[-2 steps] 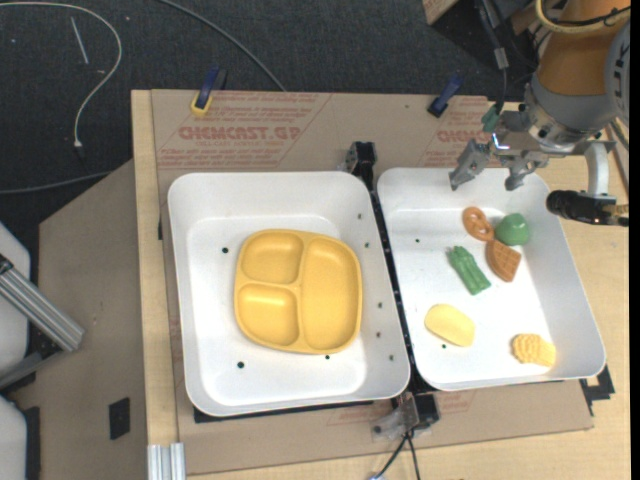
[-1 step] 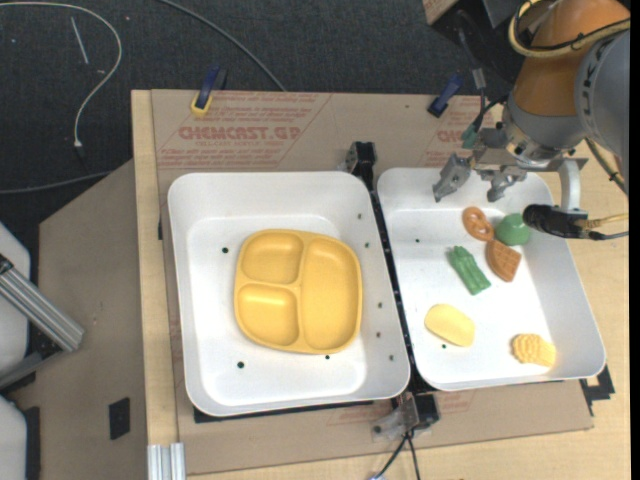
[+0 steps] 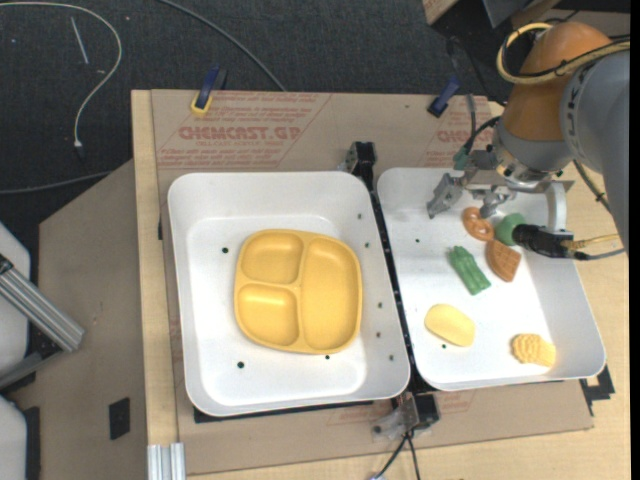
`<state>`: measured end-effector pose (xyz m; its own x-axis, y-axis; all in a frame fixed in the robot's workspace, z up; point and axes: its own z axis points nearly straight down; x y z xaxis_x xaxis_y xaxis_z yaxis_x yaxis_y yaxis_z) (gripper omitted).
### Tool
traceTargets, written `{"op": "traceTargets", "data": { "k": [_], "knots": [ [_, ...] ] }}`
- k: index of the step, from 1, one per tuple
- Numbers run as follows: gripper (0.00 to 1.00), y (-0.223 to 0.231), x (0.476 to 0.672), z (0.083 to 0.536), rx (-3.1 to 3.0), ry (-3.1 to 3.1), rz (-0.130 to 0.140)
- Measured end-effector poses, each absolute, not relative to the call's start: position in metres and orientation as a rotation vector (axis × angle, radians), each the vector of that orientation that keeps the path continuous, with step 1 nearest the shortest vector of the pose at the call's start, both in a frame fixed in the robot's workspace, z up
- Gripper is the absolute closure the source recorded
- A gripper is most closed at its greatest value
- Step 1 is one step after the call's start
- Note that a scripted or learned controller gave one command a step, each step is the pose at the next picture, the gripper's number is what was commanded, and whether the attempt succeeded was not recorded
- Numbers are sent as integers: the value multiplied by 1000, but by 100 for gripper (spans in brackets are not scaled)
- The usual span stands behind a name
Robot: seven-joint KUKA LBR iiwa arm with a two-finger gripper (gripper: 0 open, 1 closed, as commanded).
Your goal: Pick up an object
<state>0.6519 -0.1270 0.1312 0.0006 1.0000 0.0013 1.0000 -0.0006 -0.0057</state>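
My gripper hangs over the back of the right bin, its two fingers spread open with nothing between them. Just in front of its right finger lies an orange ring-shaped piece. An orange-brown wedge and a green stick lie a little nearer, in the bin's middle. A yellow oval piece and a ridged yellow-orange piece rest near the bin's front edge.
The left bin holds a yellow three-section plate. The arm's orange band and grey body fill the upper right. A black cable plug juts over the right bin's right side.
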Motion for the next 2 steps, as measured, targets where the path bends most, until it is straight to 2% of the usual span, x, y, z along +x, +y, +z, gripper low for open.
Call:
{"op": "traceTargets", "data": {
  "k": [1,2],
  "knots": [
    [100,-126,654,146,-2222,-2221,-3],
    [100,-131,656,191,-2225,-2225,-5]
  ]
}}
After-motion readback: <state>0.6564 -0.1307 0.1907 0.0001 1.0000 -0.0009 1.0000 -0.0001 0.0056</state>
